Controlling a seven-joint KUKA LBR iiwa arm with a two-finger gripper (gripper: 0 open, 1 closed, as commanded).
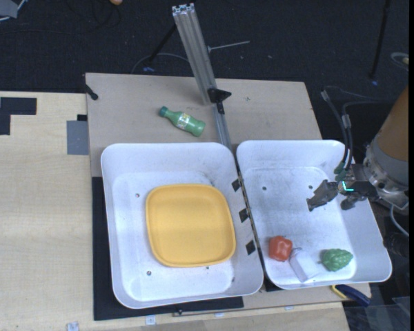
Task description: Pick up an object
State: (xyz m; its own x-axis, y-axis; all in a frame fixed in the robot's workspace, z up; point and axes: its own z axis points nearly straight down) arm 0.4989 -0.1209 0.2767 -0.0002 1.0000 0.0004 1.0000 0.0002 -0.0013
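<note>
Nearest the camera, along the right bin's (290, 154) front edge, sit the candidate objects: a red pepper-like item (280, 248), a small white block (301, 266) just beside it, and a green lumpy item (337, 258) toward the front right corner. All three are bunched low in the bin, probably because the sloped wall lets loose things settle there. None is held.

Left of them, the left bin (117, 185) carries a yellow square plate (190, 224) lying flat in its middle, too broad and flat for an easy pinch, so a poor pick target by my guess.

Further back in the right bin, the pincer (320, 196) hangs over bare floor at mid-bin, near the right wall, well apart from the three items. Its dark fingers point left with nothing between them; whether they are spread or closed I cannot tell, too dark and small. The arm comes in over the right rim, which explains the sideways tilt. Judging from this, the grasp is not yet made; the pincer would need to travel toward the front edge and down.

Farthest back, on the bench (276, 109) behind the bins, a green bottle (182, 121) lies on its side, outside both bins, beside a slanted metal post (196, 47).
</note>
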